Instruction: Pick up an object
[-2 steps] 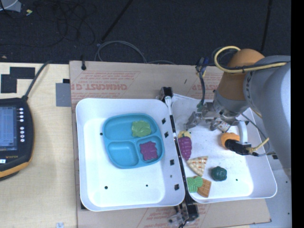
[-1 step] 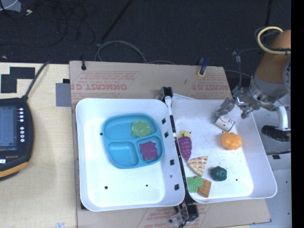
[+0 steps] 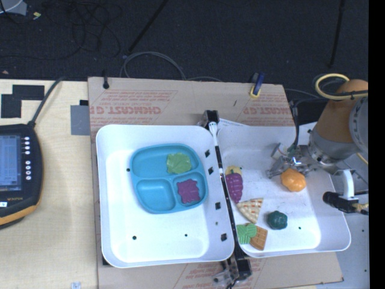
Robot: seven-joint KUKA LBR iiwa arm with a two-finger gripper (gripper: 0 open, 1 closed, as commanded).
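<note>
My gripper (image 3: 287, 163) is low over the right bin (image 3: 328, 236), near its far right side. An orange fruit (image 3: 293, 180) lies just below and in front of it, touching or nearly touching the gripper's tip. Other pieces in the same bin are a purple grape bunch (image 3: 234, 186), a tan wedge (image 3: 251, 209), a dark green round piece (image 3: 277, 220) and a green and orange piece (image 3: 252, 235). The metal parts of the gripper blur together, so its state is unclear.
The left bin (image 3: 114, 233) holds a blue divided plate (image 3: 153, 194) with a light green item (image 3: 178, 162) and a purple item (image 3: 189, 190) in it. A teach pendant (image 3: 15, 173) lies on the bench at far left. The grey arm (image 3: 340, 134) enters from the right.
</note>
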